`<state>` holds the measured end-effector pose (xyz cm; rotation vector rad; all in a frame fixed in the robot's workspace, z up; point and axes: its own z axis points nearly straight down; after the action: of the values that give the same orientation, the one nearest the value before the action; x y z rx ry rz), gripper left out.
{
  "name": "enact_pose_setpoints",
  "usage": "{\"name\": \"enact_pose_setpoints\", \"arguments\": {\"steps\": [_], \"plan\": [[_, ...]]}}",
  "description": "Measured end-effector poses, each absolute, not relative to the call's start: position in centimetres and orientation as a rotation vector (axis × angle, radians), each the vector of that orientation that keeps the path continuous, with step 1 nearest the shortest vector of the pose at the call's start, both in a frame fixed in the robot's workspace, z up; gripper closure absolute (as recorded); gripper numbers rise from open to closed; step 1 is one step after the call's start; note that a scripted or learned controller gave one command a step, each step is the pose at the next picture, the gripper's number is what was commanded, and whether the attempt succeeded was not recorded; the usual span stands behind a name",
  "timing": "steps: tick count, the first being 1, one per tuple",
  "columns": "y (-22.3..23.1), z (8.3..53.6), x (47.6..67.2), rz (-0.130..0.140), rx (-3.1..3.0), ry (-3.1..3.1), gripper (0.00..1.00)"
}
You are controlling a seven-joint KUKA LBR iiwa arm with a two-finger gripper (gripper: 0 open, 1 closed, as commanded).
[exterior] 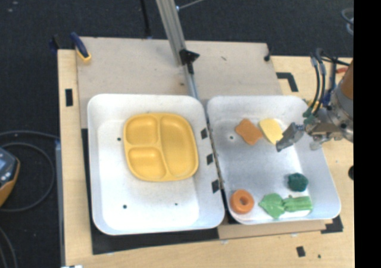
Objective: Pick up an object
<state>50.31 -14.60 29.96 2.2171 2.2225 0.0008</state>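
The right bin [238, 165] holds several small objects. An orange-brown block [249, 131] and a pale yellow piece [271, 130] lie side by side near its far edge. A dark green ball [297, 182] sits at the right. An orange ring [242, 201] and a light green toy [286, 205] rest along the near edge. My gripper [302, 140] hangs over the right side of this bin, just right of the yellow piece. It is open, and nothing lies between its fingers; one dark finger [289, 137] almost touches the yellow piece.
The left bin [107, 201] carries a yellow divided plate [161, 146]. A slanted metal post [169, 16] rises from behind the bins. The arm's cables [318, 82] hang at the right edge of the bench.
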Motion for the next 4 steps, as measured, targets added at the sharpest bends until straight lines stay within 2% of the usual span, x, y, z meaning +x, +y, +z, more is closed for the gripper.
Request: {"name": "enact_pose_setpoints", "arguments": {"steps": [2,3,4], "plan": [[-14.3,20.7,50.5,-0.004,2.223,2.223,0.00],[-14.4,14.7,49.6,-0.005,2.224,2.224,0.00],[-14.6,16.2,49.9,0.002,2.225,2.214,1.00]]}}
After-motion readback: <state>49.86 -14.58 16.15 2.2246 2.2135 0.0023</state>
